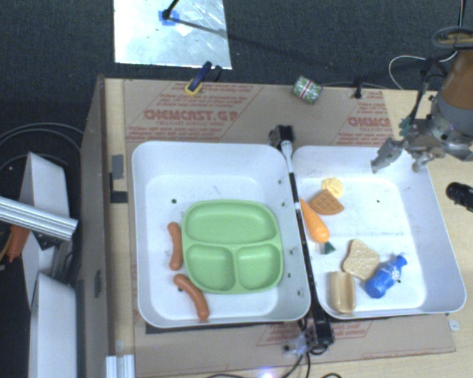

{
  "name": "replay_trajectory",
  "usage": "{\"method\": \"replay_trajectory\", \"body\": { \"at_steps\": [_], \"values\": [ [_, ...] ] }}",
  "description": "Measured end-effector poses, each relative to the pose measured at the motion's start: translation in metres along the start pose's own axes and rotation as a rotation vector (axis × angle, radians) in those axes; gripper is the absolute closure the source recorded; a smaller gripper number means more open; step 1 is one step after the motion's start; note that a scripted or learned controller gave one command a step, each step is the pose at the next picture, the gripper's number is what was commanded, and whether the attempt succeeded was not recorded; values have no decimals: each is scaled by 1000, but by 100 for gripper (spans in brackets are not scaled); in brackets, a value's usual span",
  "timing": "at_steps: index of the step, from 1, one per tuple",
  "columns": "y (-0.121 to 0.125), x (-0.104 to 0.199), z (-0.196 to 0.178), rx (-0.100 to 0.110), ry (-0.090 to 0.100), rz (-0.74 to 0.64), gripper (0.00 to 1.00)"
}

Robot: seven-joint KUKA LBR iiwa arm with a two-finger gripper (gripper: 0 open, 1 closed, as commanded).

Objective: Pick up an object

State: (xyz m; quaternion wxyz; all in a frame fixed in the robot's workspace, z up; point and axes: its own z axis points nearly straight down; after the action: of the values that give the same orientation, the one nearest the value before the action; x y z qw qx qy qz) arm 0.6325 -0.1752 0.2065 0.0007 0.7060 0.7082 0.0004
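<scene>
My gripper (402,158) hangs over the far right corner of the right bin (426,211), open, with nothing between its fingers. Below and to its left lie a small yellow piece (332,186), a brown wedge (326,203) and an orange carrot (315,223). Nearer the front of the same bin are a toast slice (361,260), a blue bottle (385,276) and a tan bread roll (341,291). In the left bin (162,172) sits a green divided plate (232,245), with one sausage (174,246) beside it and another sausage (193,296) in front.
The divider (293,203) between the bins carries a black clamp at its far end. Behind the bins, a green tape roll (306,89) and a yellow-blue clip (199,79) lie on the cardboard. Cables and metal parts (31,215) crowd the left side.
</scene>
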Motion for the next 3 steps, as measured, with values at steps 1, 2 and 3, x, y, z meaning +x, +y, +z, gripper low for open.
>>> {"method": "replay_trajectory", "body": {
  "at_steps": [1,2,3],
  "values": [
    [-31,69,93,2,1,-1,0],
    [-36,87,121,-1,-1,0,0],
    [37,63,121,-2,-1,-2,0]
  ]
}}
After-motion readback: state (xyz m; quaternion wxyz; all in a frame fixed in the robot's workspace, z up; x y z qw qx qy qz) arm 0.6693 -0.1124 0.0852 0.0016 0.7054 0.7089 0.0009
